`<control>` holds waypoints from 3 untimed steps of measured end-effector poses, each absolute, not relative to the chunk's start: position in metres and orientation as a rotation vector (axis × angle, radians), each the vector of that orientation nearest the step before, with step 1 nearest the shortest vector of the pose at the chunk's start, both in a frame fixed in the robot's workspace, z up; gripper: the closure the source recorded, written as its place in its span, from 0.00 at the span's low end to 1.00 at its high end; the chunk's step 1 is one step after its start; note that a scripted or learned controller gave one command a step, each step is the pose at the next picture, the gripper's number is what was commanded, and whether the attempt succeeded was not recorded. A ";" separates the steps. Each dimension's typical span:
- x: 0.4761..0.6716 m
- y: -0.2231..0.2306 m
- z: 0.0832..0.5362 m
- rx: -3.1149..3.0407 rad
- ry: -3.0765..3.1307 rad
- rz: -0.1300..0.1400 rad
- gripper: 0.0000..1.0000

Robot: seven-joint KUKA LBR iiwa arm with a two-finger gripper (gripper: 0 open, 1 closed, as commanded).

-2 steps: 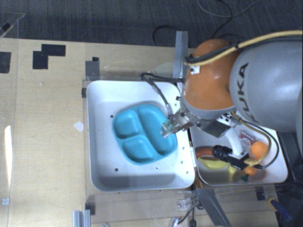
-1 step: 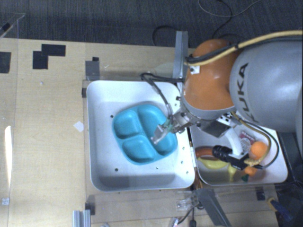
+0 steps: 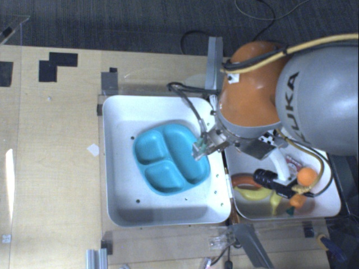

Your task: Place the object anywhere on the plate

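Blue plate (image 3: 168, 158) in left bin (image 3: 120, 150), claw (image 3: 203, 148) above its right edge

**Two bins on a pale bench**

We see a light wooden bench (image 3: 50, 167) bearing two shallow white bins side by side: the left bin (image 3: 120, 206) nearer the centre, the right bin (image 3: 331, 206) touching it. Black marks (image 3: 56, 65) lie at far left.

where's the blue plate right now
The blue divided plate lies in the left white bin, toward that bin's right side, with the gripper over its right edge.
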State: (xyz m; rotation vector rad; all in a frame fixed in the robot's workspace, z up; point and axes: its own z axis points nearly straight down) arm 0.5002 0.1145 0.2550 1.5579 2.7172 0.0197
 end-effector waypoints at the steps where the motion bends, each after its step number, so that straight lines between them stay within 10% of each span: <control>1: 0.500 0.115 0.255 1.558 2.717 0.020 0.00; 2: 0.502 0.114 0.266 1.555 2.716 0.025 1.00; 3: 0.487 0.219 0.241 1.317 2.850 0.005 1.00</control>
